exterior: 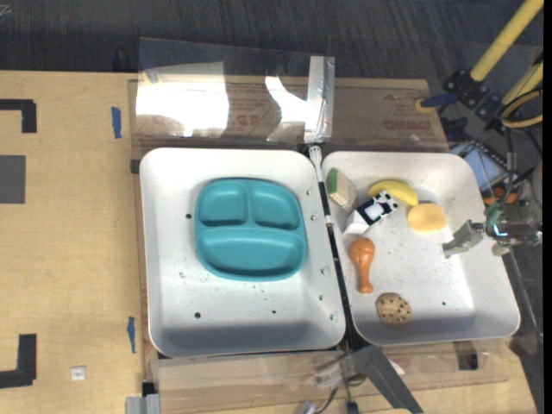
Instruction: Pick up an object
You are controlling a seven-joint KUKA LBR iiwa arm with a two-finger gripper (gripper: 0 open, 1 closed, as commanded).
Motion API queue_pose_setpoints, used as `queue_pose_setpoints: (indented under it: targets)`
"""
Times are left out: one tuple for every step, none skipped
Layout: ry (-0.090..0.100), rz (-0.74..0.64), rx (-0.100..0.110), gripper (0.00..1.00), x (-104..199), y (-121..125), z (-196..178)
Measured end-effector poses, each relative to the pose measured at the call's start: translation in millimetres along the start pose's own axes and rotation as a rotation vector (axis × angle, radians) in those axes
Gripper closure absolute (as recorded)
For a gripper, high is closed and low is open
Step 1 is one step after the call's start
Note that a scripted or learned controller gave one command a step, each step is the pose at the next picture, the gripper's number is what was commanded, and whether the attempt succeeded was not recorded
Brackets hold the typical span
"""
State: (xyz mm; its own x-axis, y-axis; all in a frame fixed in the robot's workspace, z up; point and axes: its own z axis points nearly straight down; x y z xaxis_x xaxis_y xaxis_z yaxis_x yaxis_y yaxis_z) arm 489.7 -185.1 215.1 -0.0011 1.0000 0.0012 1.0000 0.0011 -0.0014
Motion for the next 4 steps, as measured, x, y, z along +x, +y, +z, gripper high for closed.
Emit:
queue_pose_setpoints:
  targets:
    - [0.002, -0.231, 0.004, 0.00, 28, 3, 113]
    - [-0.002, -0.267, -0.008, 0.00, 71, 109, 128]
    - [0.002, -0.409, 0.014, 0.00, 67, 148, 128]
    - [-0.001, -0.409, 0.018, 1.00, 65, 147, 117]
